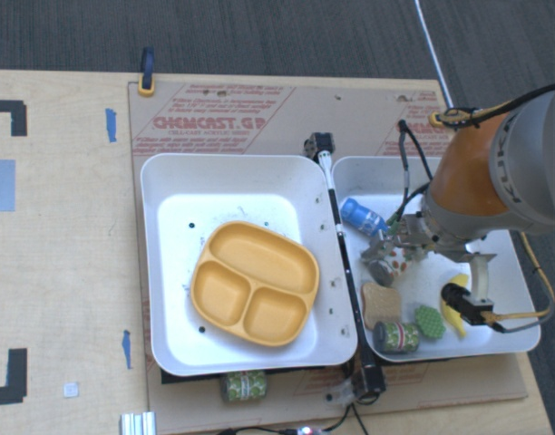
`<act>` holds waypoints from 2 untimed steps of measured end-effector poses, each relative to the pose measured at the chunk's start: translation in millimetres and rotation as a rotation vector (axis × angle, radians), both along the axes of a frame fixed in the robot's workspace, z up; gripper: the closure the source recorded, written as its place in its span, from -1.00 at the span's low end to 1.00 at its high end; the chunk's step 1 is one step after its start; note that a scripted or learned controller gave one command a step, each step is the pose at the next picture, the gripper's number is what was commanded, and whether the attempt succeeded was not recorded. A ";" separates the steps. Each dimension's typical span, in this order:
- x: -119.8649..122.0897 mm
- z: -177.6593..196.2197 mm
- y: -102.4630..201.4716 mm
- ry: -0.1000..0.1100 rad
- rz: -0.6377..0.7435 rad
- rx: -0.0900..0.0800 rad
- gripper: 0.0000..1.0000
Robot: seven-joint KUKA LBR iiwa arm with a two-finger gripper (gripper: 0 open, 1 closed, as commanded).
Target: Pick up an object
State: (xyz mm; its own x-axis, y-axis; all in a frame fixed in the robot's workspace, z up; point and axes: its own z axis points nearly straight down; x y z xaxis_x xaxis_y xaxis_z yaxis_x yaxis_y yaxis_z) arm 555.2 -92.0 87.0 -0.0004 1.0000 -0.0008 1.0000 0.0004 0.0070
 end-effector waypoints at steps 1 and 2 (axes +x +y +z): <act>1.8 11.3 -0.4 -0.006 -0.001 -0.001 1.00; -14.9 63.2 -48.5 0.004 -0.001 -0.001 1.00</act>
